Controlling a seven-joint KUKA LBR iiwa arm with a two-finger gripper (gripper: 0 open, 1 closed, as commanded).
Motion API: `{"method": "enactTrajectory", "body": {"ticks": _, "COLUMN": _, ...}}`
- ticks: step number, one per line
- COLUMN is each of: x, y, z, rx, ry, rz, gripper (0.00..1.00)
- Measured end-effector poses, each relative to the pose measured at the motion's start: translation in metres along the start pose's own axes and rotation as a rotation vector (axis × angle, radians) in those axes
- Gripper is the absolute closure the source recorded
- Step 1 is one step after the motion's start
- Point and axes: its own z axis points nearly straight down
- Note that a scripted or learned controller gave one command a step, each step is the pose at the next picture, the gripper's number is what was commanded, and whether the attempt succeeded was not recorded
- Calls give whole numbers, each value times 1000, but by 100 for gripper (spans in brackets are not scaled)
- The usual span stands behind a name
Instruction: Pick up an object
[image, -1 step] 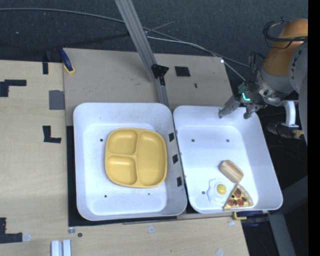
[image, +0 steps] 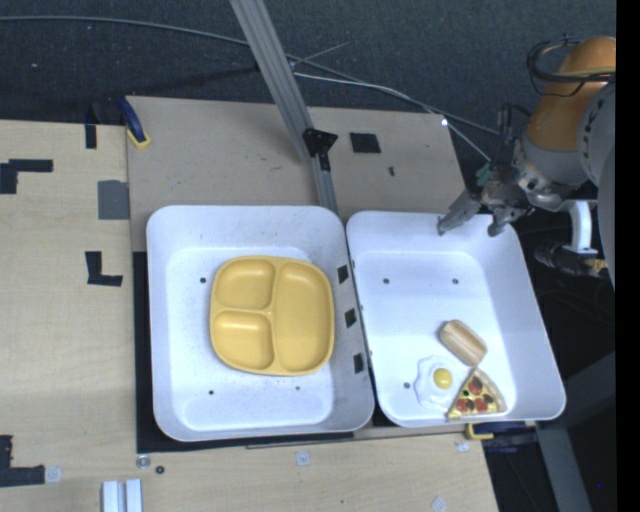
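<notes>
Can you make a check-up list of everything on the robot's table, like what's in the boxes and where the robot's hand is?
Surface: wooden bench with black tape marks; two white bins side by side.
Job's things: in the right bin, near corner: hot dog toy, fried egg toy, pizza slice toy, close together.
Clutter: yellow divided plate in the left bin.
Grippers: tool open, at the right bin's far rim, holding nothing.
Cables: thin wires cross the dark floor behind the bench.
Surroundings: slanted metal pole; blue-yellow clamp.
</notes>
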Motion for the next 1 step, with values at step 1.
{"method": "enactTrajectory", "body": {"ticks": 1, "x": -1, "y": 1, "z": 64, "rx": 5, "ry": 0, "rz": -1, "gripper": 0}}
